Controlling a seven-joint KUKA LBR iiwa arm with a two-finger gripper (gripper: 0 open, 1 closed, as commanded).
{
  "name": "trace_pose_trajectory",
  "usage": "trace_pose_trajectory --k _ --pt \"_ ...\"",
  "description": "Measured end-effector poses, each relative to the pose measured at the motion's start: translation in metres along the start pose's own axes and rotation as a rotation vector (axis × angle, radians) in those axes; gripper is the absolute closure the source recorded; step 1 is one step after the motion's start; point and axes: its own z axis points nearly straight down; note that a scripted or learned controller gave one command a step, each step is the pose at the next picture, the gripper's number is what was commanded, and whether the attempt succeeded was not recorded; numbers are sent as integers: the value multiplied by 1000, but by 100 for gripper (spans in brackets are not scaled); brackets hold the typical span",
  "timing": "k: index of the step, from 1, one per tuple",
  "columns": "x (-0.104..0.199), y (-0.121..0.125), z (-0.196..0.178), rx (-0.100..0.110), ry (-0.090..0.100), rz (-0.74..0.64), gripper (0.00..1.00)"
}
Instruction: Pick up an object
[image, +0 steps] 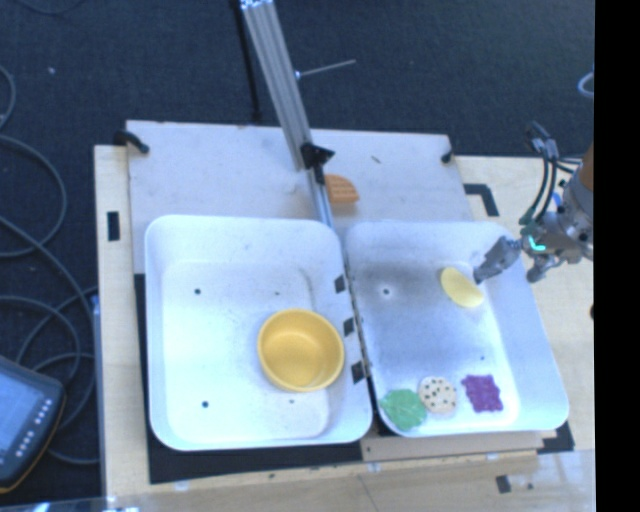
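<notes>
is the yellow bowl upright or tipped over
Upright. The yellow bowl sits in the left bin with its round rim facing up and its hollow inside showing.

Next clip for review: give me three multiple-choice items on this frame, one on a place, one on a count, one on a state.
1. The yellow bowl sits in:
A. left bin
B. right bin
C. bare bench
2. Small items along the right bin's near edge:
A. one
B. three
C. five
3. The bowl stands:
A. upside down
B. on its side
C. upright

Key: A, the bowl sits in the left bin. B, a green piece, spotted cookie and purple piece. C, its hollow faces up.
</notes>
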Motion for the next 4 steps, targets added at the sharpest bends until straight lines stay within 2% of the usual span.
trace_pose_trajectory --k 1,2,3,4 --pt "5 -4 60 6 -1 4 0" --pt "1 4 109 5 -2 7 0" --pt "10 5 163 5 -1 6 0" --pt "9 7 149 -2 -1 12 100"
